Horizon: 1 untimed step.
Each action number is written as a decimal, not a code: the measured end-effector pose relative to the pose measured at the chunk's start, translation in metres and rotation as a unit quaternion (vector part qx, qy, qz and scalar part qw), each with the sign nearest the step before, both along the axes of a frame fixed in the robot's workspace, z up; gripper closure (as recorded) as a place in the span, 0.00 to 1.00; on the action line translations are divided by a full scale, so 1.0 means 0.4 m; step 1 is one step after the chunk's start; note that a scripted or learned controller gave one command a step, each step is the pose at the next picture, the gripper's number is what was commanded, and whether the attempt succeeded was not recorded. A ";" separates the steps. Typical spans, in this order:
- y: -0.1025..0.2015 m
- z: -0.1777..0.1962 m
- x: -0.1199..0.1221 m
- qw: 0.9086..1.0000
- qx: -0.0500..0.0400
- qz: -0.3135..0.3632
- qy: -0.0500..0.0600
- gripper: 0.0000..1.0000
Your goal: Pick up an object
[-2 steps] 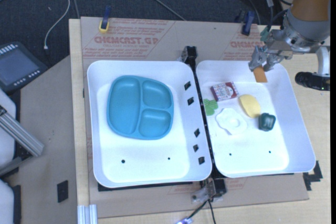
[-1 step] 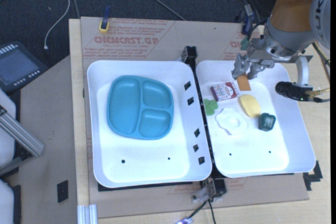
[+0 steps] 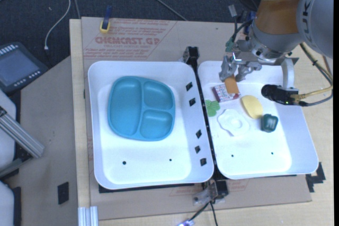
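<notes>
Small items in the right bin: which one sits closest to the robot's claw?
The small orange block, directly under the gripper. The yellow lemon-shaped piece, white fried-egg toy, green leafy piece and teal object lie farther off.

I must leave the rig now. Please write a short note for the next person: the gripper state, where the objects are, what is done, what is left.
Gripper: above the far end of the right bin, over an orange block; grasp unclear.
Right bin: orange block, reddish packet, yellow object, white egg-shaped piece, teal object, green piece at its left edge.
Left bin: blue divided plate.
Done: no pick confirmed.
Left: grasp and lift one object.
</notes>
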<state>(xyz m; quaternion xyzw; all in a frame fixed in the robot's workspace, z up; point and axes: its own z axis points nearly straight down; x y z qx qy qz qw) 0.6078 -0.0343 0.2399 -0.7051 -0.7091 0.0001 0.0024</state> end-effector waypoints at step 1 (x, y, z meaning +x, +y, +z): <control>0.142 -0.032 -0.015 1.000 0.000 0.000 0.001 1.00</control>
